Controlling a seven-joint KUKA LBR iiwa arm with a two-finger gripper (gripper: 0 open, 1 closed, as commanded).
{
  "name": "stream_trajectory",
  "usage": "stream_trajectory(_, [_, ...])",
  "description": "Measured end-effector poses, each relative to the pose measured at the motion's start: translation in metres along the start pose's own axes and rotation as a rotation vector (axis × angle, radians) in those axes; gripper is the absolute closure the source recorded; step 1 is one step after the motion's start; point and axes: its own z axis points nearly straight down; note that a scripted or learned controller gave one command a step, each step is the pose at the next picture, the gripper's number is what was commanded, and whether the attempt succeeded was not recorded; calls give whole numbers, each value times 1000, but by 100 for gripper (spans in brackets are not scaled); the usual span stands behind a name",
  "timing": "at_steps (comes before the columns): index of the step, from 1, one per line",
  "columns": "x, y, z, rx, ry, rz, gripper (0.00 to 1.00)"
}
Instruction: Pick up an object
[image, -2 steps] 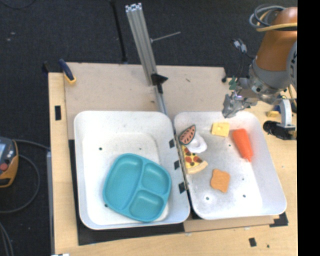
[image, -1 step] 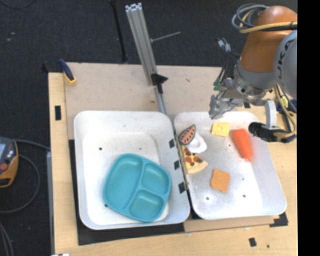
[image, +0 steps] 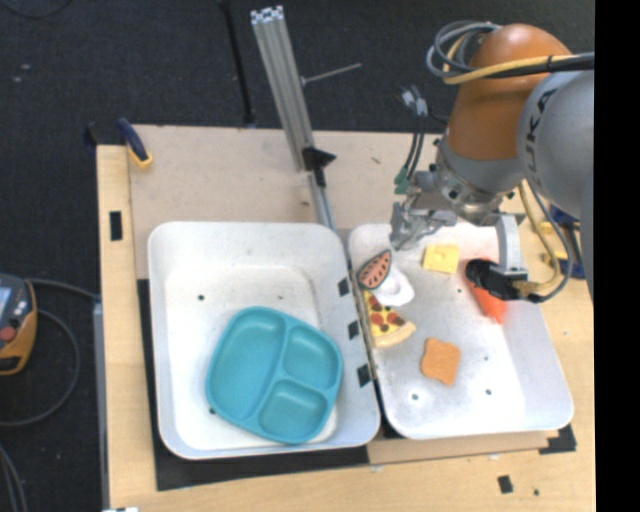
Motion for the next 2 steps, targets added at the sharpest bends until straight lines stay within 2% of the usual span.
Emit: stream_trajectory(2, [97,-8,-5,1,1,-1,100])
